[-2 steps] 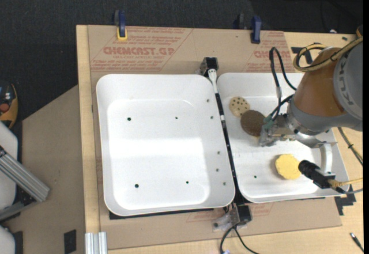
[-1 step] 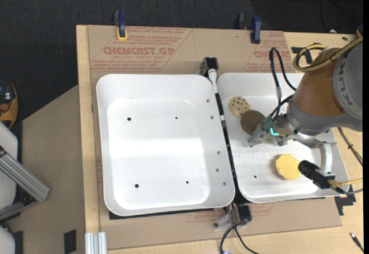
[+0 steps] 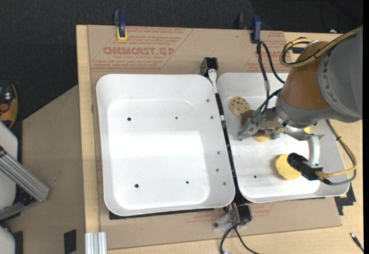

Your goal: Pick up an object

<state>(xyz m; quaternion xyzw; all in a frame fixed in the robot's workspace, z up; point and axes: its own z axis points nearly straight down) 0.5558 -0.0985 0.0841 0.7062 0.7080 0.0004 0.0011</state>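
Note:
My gripper (image 3: 249, 129) is low inside the right bin (image 3: 253, 186), near its left wall, with the grey and orange arm reaching in from the right. A tan round disc with small holes (image 3: 236, 105) lies just up and left of the gripper. A small yellow piece (image 3: 262, 138) shows directly under the gripper's right side, mostly hidden by it. A yellow rounded object (image 3: 283, 167) rests further down in the same bin, apart from the gripper. From this angle I cannot see whether anything is held.
The left bin (image 3: 115, 97) sits beside the right one, and a dark divider strip (image 3: 222, 132) runs between them. Blue clamps (image 3: 120, 19) hold the brown board at its far edge. The arm's bulk covers the right bin's right half.

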